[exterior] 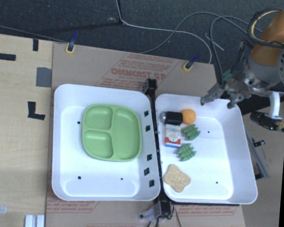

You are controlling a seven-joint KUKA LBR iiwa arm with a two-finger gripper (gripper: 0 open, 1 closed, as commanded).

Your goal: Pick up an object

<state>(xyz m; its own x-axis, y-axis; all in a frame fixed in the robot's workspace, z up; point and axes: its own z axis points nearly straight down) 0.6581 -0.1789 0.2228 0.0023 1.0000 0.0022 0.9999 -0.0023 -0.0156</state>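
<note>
My gripper hangs open over the back edge of the right bin, its two dark fingers spread with nothing between them. In that bin lie an orange ball, a dark can, a small red and white carton, two green toy pieces and a tan slice of bread. The ball is the closest of these, to the left of and a little nearer than the fingers.
The left bin holds a green divided plate. Black clips run along the seam between the bins. Cables trail across the dark floor behind the bench.
</note>
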